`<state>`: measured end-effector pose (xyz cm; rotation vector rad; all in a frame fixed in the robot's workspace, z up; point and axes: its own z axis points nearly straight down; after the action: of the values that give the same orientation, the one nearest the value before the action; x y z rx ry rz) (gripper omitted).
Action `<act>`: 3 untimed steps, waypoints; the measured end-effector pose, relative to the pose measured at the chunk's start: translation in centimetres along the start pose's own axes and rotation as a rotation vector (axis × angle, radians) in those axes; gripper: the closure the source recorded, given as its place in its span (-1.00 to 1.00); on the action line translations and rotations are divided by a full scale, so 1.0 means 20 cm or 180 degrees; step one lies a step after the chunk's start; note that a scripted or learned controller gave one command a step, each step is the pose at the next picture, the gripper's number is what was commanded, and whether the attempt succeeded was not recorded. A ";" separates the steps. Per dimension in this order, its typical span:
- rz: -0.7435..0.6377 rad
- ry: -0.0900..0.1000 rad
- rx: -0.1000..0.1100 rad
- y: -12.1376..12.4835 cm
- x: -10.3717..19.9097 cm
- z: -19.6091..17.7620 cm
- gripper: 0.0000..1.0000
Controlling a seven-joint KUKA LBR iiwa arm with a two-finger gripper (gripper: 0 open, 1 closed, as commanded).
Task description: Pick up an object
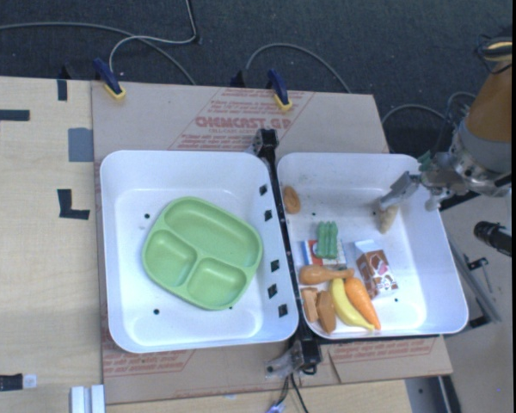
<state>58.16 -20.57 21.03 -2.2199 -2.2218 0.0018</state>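
Reaching in over the right rim of the right shallow white bin [430, 256], the tool [394, 203] hangs low near that bin's far right corner. One grey finger [397, 191] slants down toward a small beige lump [384, 221] just below it; how far the tool is open I cannot tell (nothing is clearly held). Along this bin's near left part lie a yellow plastic banana [347, 307], an orange plastic carrot [360, 301], a green ridged block [328, 239] and a brown-and-white packet [376, 272]. The left white bin [120, 231] holds a light green divided plate [202, 252].
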 end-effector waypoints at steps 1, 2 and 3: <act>-0.0002 -0.0001 -0.0016 -0.11 0.29 0.58 -1.00; 0.0005 -0.0010 -0.0054 -0.46 0.21 0.60 -1.00; 0.0004 -0.0018 -0.0065 -0.46 0.20 0.55 1.00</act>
<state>49.03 -16.57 10.14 -2.2342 -2.2334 -0.0148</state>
